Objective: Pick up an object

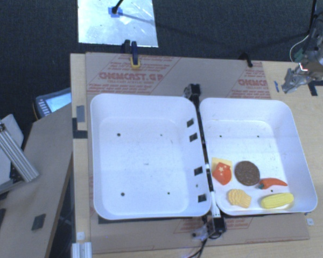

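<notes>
Several toy foods lie in the near part of the right bin point(242, 117): a pizza slice point(222, 171), a brown round cookie point(247, 172), a red chili pepper point(272, 183), a yellow corn cob point(276, 200) and a ridged yellow piece point(239, 198). My gripper point(294, 80) hangs at the far right, beyond the right bin's back corner and well away from the foods. Nothing shows between its fingers.
The left bin point(145, 155) stands beside the right one, joined along a black clipped seam point(202, 155). Both rest on a cardboard sheet point(151, 71). A shiny square plate point(117, 14) lies on the dark floor at the back. A metal rail point(11, 149) crosses the left side.
</notes>
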Controlling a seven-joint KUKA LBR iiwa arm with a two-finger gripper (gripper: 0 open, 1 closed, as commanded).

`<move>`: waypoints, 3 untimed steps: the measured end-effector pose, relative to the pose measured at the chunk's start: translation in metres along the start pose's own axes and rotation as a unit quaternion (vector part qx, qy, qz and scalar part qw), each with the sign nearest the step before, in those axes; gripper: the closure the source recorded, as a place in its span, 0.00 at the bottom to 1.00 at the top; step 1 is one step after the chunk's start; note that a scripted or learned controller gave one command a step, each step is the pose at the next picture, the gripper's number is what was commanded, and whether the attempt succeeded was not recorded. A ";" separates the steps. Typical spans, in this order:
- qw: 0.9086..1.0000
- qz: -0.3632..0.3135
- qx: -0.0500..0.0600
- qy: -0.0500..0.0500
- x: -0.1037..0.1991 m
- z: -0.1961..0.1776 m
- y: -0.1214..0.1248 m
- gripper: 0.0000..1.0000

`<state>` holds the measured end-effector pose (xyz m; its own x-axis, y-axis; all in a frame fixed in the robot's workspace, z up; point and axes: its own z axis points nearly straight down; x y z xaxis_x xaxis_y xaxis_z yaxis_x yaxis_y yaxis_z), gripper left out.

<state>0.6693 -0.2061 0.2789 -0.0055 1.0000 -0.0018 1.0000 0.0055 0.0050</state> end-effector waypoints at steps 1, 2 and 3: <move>1.000 0.000 0.001 0.000 0.000 0.013 0.000 1.00; 1.000 0.000 0.000 0.000 0.000 0.001 0.000 1.00; 1.000 0.000 0.001 0.000 0.000 0.011 0.000 1.00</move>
<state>0.6693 -0.2057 0.2678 -0.0060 1.0000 -0.0020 1.0000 0.0060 0.0030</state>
